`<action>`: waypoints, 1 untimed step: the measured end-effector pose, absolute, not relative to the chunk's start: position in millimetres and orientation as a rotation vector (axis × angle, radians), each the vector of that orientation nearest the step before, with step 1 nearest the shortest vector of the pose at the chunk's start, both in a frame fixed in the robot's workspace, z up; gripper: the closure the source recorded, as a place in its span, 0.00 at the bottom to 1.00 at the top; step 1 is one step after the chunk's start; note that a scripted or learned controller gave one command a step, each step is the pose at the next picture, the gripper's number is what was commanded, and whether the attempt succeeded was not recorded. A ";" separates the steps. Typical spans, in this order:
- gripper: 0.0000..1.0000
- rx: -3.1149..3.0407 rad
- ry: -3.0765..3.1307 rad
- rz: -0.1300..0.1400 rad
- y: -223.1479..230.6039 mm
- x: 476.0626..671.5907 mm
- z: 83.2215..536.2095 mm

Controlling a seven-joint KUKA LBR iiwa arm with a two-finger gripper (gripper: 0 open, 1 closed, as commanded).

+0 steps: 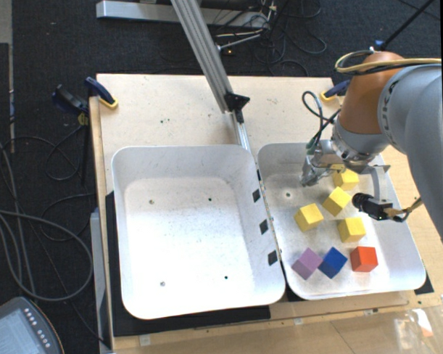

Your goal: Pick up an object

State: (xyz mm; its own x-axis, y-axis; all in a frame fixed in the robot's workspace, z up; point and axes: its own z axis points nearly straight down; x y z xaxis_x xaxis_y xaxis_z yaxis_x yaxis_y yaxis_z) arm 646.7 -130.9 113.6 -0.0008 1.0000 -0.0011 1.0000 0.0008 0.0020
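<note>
The gripper point(311, 175) hangs low over the far part of the right bin point(409, 264), and I cannot tell from this slant how its jaws stand or whether anything sits between them. This looks like the approach step. The nearest yellow cube point(345, 178) lies just beside it toward the bin's right wall, so the next move calls for centring over that cube before descending.

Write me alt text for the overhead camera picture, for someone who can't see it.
A grey robot arm reaches from the right, its gripper low over the right white bin, beside four yellow blocks, a purple block, a blue block and an orange-red block. The left white bin sits alongside on the pale bench.
</note>
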 end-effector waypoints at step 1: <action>1.00 2.216 2.221 0.005 -129.7 646.5 156.7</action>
State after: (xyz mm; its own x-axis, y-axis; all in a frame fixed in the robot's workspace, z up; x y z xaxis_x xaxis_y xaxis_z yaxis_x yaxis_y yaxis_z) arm 646.5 -129.7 156.7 -0.0023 1.0000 -0.0010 1.0000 0.0023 0.0056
